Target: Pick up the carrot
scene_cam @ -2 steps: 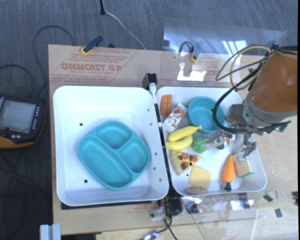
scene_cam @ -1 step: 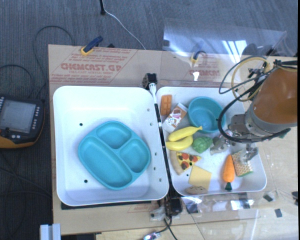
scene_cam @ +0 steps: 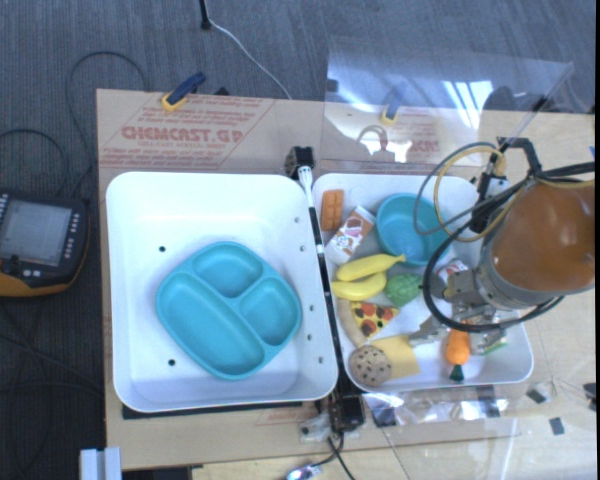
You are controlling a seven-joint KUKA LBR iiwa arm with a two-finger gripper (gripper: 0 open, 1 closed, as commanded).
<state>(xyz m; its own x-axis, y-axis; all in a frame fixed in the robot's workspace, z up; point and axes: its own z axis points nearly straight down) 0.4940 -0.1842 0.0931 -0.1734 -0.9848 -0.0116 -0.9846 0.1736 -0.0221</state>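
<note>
The carrot (scene_cam: 457, 349) is small and orange with a green tip, and lies near the front right corner of the right bin (scene_cam: 515, 368). My gripper (scene_cam: 463, 334) hangs just over it, below the orange-banded wrist. Its two silver fingers (scene_cam: 433, 329) are spread apart, one on each side of the carrot's upper end. The carrot rests on the bin floor and is not clamped.
The right bin also holds a blue bowl (scene_cam: 405, 223), two bananas (scene_cam: 363, 277), a green vegetable (scene_cam: 405, 289), a pizza slice (scene_cam: 372, 318), a cookie (scene_cam: 370, 365), a cheese wedge (scene_cam: 408, 353) and an orange block (scene_cam: 332, 208). A blue divided plate (scene_cam: 230, 308) lies in the left bin (scene_cam: 140, 208).
</note>
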